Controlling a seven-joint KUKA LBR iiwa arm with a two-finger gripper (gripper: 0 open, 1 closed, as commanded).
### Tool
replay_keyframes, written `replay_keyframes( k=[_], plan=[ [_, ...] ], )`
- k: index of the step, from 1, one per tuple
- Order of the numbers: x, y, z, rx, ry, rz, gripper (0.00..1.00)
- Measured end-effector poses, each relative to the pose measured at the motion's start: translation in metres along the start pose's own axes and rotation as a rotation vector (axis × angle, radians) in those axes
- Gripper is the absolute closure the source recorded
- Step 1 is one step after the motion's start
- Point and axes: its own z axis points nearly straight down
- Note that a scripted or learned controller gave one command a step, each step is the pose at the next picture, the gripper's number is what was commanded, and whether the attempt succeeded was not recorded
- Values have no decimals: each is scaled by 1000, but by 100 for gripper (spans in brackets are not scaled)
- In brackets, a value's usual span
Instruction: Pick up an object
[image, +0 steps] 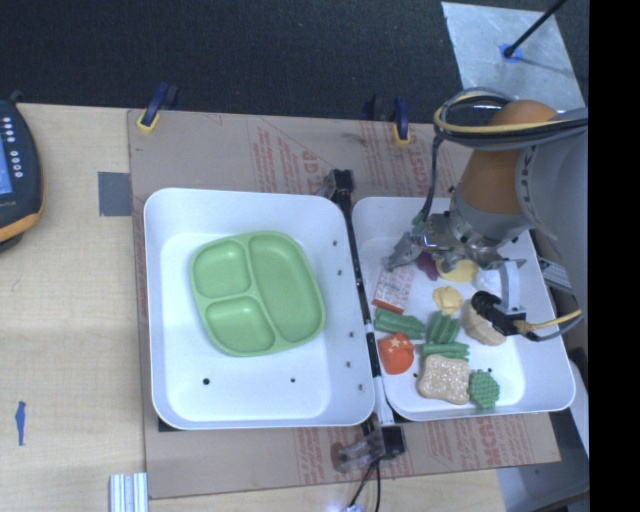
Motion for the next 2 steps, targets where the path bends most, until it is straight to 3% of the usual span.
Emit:
replay_keyframes(
  k=[1,2],
  plan=[
    [-10,41,1,2,5,1,0],
    [-9,31,0,-2,3,6,0]
  ],
)
